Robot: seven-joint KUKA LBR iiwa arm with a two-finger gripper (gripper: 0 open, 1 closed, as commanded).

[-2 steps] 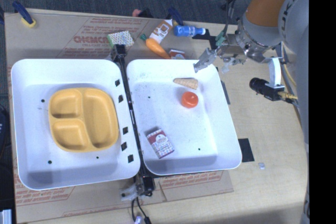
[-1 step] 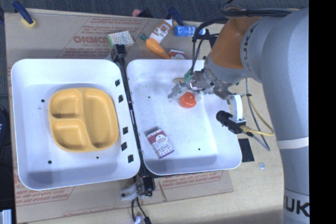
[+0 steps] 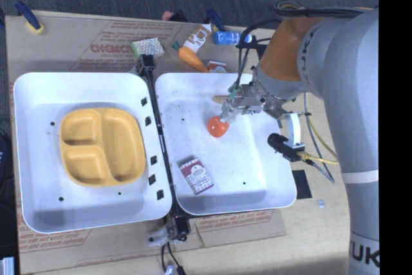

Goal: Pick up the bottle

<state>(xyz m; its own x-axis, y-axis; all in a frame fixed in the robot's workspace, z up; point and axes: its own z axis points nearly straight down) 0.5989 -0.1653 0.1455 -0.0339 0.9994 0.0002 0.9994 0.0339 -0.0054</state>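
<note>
Arm bulks over the right bin, nearest the lens. Gripper hangs low in that bin, just above a small red-orange object; cannot tell its opening. Bottle lies on the cardboard outside the bin's far rim, well apart. Risk: closing here takes the wrong item. Bin floor is open around the small box; the far wall blocks a low sweep toward the bottle.

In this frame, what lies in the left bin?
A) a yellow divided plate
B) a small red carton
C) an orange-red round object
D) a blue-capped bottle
A: the yellow divided plate lies in the left bin, while the small red carton and the orange-red round object are in the right bin.
</note>
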